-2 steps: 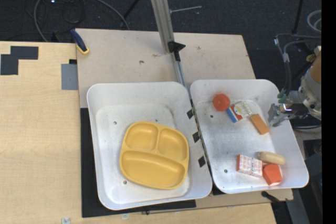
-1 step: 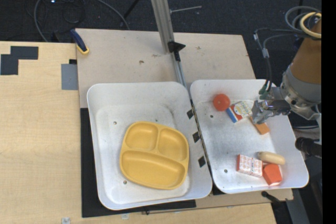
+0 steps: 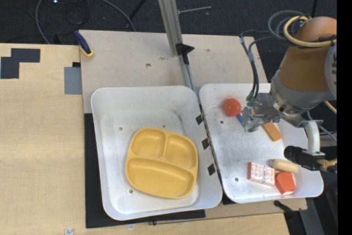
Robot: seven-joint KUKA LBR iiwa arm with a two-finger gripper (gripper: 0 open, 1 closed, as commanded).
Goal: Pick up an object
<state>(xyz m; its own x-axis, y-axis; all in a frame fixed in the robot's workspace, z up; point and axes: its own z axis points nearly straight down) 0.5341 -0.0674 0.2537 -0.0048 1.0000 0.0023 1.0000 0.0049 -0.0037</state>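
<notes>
My gripper hangs low over the right bin, near its far middle. A red ball lies just to its left, close to the fingers but apart from them. An orange block lies just to its right. Nothing shows between the fingers. Near the bin's front right lie a pink and white box, a red-orange block and a pale wooden stick. A yellow divided tray sits in the left bin.
An upright aluminium post rises behind the bins, with a black clip at its foot. Black clips line the seam between the bins. Bare bin floor lies between the gripper and the pink box.
</notes>
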